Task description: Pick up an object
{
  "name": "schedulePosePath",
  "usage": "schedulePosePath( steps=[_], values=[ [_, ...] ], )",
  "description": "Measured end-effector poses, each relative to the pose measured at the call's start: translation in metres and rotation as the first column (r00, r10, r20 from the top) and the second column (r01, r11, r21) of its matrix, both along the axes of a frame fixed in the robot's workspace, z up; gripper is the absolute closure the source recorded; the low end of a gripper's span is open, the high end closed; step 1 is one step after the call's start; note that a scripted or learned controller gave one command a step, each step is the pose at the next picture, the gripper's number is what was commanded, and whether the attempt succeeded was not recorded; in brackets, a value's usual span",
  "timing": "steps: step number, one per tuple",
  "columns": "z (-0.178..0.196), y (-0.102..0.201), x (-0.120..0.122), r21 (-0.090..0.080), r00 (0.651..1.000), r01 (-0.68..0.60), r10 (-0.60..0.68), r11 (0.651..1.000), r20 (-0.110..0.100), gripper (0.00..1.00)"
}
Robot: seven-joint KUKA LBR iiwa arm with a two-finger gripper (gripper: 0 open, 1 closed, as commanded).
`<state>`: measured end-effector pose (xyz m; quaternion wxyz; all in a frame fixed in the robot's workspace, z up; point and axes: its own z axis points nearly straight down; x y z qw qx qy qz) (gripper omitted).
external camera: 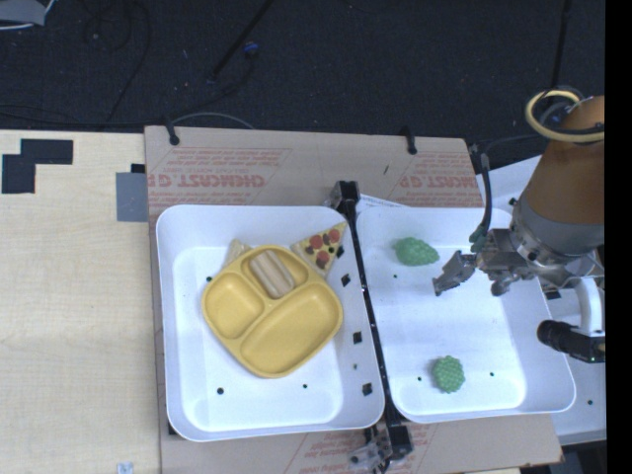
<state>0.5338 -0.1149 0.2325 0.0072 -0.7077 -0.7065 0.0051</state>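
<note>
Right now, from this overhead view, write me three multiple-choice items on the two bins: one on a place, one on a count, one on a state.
1. The yellow divided plate lies in which bin?
A. the left bin
B. the right bin
C. neither

2. How many green lumps lie in the right bin?
A. one
B. two
C. four

3. The gripper is:
A. resting on the plate
B. over the right bin, clear of both lumps
C. over the left bin

Key: 1 A, it sits on the left bin floor. 2 B, one lump at the far side, another near. 3 B, it hangs over bare floor between them.
</note>
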Motion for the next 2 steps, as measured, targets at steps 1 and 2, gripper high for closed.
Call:
schedulePosePath(
  steps=[1,2],
  values=[
    [0.007,0.0,0.002,-0.002,1.0,-0.002,0.002,1.0,0.013,0.0],
    [-0.036,-0.002,0.001,-0.001,1.0,-0.001,0.001,1.0,0.011,0.0]
  ],
)
